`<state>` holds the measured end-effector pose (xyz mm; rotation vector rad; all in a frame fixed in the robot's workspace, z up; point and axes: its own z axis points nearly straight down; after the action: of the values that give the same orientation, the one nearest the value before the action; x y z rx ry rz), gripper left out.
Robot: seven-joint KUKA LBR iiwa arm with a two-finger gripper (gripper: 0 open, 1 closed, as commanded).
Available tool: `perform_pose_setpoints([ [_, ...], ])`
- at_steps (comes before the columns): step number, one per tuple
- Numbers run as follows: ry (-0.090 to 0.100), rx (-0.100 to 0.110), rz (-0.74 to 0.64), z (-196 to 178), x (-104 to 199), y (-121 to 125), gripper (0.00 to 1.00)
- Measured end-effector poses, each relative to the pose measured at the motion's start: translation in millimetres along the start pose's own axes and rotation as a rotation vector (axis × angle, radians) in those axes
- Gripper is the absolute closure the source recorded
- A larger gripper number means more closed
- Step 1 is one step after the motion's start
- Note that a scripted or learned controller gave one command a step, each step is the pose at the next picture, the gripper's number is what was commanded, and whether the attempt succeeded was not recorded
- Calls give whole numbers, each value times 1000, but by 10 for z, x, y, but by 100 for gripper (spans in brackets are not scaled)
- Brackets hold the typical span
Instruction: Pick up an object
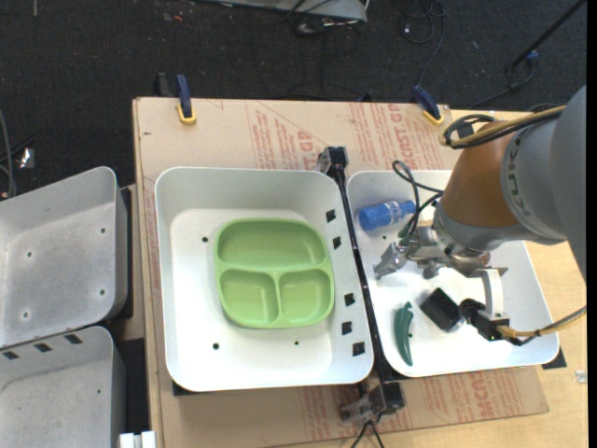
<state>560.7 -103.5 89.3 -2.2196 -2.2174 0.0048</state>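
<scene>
Judging from where the gripper (392,261) hangs, over the left half of the right bin (536,278), you have two candidates for the pick and it sits squarely over neither. The blue cylinder (385,215) lies on its side at 12 o'clock from it, near the bin's far wall, and the green pepper-shaped toy (403,334) lies at 6 o'clock, close to the left wall. That looks like your main risk: a closure here may catch only air between the two. You cannot tell from this slant how wide the jaws stand, so do not count on anything being held. The cylinder looks round and smooth and would likely roll off at a glancing touch. The toy lies so near the wall at 9 o'clock that a descent onto it could strike the rim. The green divided plate (275,272) in the left bin (177,250), also at 9 o'clock, is well apart and out of play. As for writing, red print runs across the brown board (261,129) at 12 o'clock, turned away and not surely readable; the cylinder shows no legible label.
</scene>
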Motion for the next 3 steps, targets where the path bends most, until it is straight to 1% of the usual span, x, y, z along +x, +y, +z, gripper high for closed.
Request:
perform_pose_setpoints([
  [1,0,-5,1,-128,-3,15,100],
  [2,-2,-9,1,-566,-55,-1,100],
  [3,-2,-12,-4,-1167,-18,84,100],
])
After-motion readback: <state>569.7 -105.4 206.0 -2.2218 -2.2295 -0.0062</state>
